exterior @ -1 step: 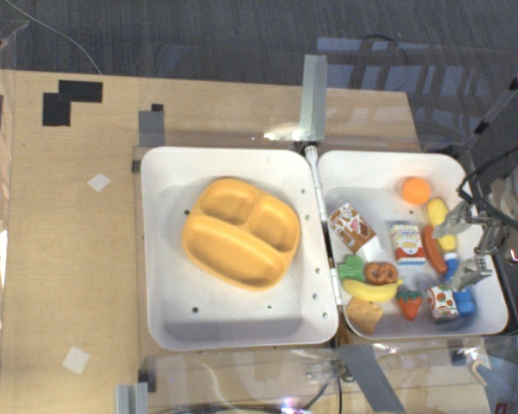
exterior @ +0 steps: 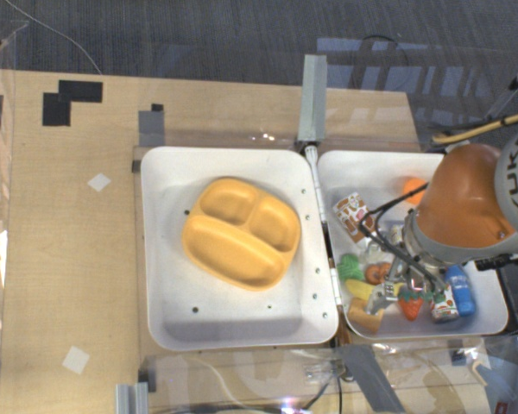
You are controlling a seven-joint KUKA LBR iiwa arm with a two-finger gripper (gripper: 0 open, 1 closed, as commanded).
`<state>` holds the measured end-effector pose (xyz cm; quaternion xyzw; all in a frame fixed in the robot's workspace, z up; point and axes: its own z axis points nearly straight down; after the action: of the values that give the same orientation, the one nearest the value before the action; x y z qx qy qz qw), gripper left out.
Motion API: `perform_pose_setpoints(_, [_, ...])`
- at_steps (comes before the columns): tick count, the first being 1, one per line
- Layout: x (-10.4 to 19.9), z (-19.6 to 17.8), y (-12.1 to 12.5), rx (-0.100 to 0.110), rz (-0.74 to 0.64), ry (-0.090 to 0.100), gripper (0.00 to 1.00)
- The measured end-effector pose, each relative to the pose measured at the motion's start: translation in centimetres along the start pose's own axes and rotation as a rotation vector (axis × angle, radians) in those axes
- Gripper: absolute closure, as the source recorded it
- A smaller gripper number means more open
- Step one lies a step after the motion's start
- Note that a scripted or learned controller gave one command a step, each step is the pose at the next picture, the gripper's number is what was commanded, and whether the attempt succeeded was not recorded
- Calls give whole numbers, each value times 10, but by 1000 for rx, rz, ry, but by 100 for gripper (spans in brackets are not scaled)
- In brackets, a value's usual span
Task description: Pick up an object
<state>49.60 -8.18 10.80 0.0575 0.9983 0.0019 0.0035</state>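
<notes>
The gripper (exterior: pixel 395 285) is lowered into the right bin (exterior: pixel 494 317), among small toy foods (exterior: pixel 363 287); whether it is wide, narrow or holding anything cannot be told. A yellow divided plate (exterior: pixel 242 231) is seen in the left bin (exterior: pixel 168 248).

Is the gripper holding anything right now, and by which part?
Cannot be told: the gripper is down among the small items in the right bin, and no grasp shows.
</notes>
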Motion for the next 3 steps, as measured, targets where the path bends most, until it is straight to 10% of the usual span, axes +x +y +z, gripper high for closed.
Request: perform_pose_setpoints(3, [-126,20,4,2,571,-5,0])
